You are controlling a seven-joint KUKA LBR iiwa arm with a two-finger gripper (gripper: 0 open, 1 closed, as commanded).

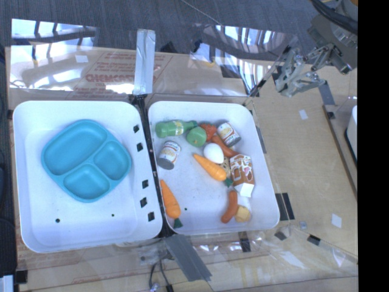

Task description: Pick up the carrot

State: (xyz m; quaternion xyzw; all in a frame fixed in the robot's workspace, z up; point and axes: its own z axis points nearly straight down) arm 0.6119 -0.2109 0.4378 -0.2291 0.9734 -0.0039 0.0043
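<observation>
Two orange carrots lie in the right bin (261, 163). One carrot (210, 167) rests slantwise in the middle, just below a white egg (213, 152). The other carrot (170, 201) lies along the bin's left wall near the front. My gripper (293, 78) hangs beyond the bin's back right corner, over the brown bench and well apart from both carrots. Its fingers are open and nothing is between them.
Around the middle carrot sit a small can (169, 154), green vegetables (196, 136), a second can (227, 134), a printed carton (242, 169) and a sausage (230, 207). A blue divided plate (86, 159) rests in the left bin (36, 224).
</observation>
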